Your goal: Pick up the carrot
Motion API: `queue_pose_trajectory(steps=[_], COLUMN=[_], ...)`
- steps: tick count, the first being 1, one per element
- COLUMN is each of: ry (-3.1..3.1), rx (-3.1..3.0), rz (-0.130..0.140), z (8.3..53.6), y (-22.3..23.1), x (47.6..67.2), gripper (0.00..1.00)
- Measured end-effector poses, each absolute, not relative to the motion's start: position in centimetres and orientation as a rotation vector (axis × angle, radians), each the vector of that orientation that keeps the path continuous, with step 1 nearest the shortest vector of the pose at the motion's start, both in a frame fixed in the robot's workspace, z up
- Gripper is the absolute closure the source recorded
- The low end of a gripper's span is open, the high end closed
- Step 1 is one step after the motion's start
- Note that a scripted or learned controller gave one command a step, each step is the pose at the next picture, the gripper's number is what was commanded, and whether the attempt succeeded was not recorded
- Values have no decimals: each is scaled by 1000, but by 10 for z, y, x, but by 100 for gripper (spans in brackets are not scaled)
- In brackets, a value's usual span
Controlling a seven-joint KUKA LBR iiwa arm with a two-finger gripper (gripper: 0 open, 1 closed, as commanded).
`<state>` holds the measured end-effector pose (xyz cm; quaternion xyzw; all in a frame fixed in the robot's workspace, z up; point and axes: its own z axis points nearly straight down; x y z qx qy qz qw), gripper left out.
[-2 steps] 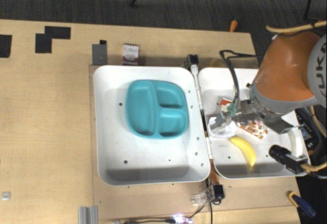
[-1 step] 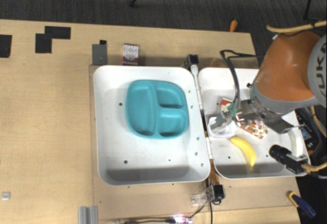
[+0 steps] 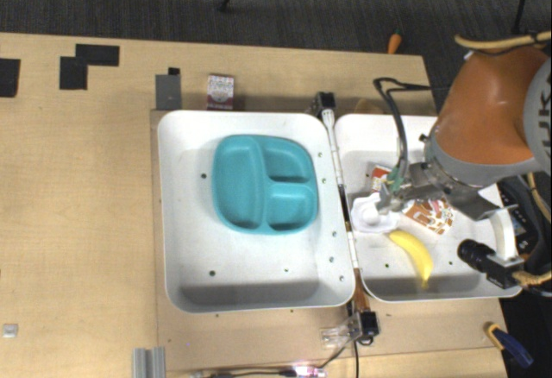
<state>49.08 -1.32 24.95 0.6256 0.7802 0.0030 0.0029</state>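
My gripper (image 3: 392,193) hangs low inside the right bin (image 3: 371,281), near its left-middle. It is just above a small white object (image 3: 366,214). A yellow banana (image 3: 413,255) lies a little in front of it. A red and white packet (image 3: 429,215) lies just right of the gripper. The grey and orange arm (image 3: 496,113) covers the back right part of this bin and whatever lies under it.
The left bin (image 3: 185,281) holds a teal divided plate (image 3: 263,182). A ridge between the bins (image 3: 342,204) runs close to the gripper's left. Cables (image 3: 395,109) loop over the right bin's back. A small orange item (image 3: 394,43) sits at the bench's far edge.
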Motion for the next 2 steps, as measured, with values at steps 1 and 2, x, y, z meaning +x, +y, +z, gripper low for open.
queue_pose_trajectory(steps=[1,2], ry=[2446,2446], rx=[1962,1962], rz=[9,9], z=[249,249], y=[-13,-13], x=[491,491], gripper=[0,0])
